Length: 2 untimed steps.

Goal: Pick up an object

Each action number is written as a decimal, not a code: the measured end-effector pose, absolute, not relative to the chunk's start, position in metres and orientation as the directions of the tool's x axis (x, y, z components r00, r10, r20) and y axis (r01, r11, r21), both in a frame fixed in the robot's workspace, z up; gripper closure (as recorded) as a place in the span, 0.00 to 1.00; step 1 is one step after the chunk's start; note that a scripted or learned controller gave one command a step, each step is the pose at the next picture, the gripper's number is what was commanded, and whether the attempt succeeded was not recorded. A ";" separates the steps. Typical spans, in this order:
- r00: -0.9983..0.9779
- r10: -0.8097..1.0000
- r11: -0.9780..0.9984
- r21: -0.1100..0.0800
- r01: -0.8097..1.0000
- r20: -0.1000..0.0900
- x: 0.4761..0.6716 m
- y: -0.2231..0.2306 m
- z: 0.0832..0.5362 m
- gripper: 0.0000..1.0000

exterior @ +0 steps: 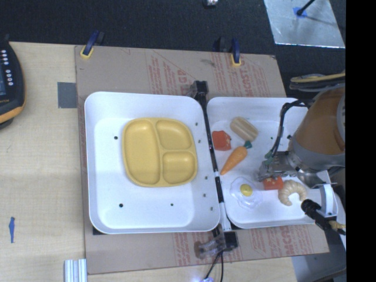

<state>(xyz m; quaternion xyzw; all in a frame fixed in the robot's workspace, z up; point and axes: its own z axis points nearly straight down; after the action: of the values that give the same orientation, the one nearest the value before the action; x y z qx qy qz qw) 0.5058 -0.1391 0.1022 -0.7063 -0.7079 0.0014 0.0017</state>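
Though the gripper hung low in the right bin, right of centre in the frame, I could not tell whether it was closed. Just below it lay a small red block, seemingly the target: probably light, stiff plastic, best pinched across its flat sides. Beside it sat a pale, curved croissant, likely smooth. Left lay a tapered carrot, a fried egg, a tan roll. The left bin held a yellow tray.
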 end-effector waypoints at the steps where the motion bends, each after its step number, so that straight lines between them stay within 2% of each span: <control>1: -0.004 1.000 0.004 -0.004 1.000 0.000 0.506 -0.139 0.102 0.00; 2: -0.004 1.000 0.004 -0.005 1.000 0.000 0.506 -0.140 0.112 1.00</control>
<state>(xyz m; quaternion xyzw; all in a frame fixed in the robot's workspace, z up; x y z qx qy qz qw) 0.5058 -0.1399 0.1121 -0.7057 -0.7085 0.0020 0.0017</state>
